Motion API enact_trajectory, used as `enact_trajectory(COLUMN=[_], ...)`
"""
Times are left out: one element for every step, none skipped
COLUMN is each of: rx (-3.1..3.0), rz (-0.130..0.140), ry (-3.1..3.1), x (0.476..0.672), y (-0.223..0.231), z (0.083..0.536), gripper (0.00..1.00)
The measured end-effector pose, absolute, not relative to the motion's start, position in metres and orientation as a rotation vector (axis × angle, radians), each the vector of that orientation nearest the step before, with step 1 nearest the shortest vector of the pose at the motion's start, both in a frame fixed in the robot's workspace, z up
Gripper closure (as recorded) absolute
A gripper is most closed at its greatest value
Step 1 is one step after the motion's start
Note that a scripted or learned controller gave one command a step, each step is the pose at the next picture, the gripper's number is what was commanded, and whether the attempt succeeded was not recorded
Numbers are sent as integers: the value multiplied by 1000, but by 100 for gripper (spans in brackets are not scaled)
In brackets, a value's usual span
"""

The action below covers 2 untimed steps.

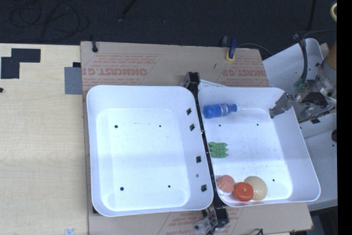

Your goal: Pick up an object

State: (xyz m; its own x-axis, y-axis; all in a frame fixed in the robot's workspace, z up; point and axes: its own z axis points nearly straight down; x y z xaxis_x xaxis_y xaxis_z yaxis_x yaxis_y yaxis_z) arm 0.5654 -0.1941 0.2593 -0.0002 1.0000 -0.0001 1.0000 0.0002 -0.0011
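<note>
In the right bin (pixel 291 140) a blue bottle (pixel 219 110) lies on its side near the far left corner. A small green object (pixel 218 149) rests by the left wall. At the near left corner a pink piece (pixel 225 182), a red round object (pixel 243 191) and a beige round object (pixel 256 187) sit bunched together. My gripper (pixel 297 109) hovers over the bin's far right rim, well away from all of these. It is open with nothing between its fingers; one grey finger (pixel 278 107) points left over the rim.
The left bin (pixel 96 146) sits beside the right one, with a black divider (pixel 201 140) between them. Both rest on a cardboard sheet (pixel 143 66). A wooden bench top (pixel 38 135) lies to the left. A white cover (pixel 286 66) stands behind the gripper.
</note>
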Motion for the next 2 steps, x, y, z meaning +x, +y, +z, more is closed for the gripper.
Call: enact_trajectory(rx=[-2219,-2224], rz=[2,-2], ry=[-2222,-2225], x=[565,570], y=[-194,-214], z=[269,333], gripper=[100,100])
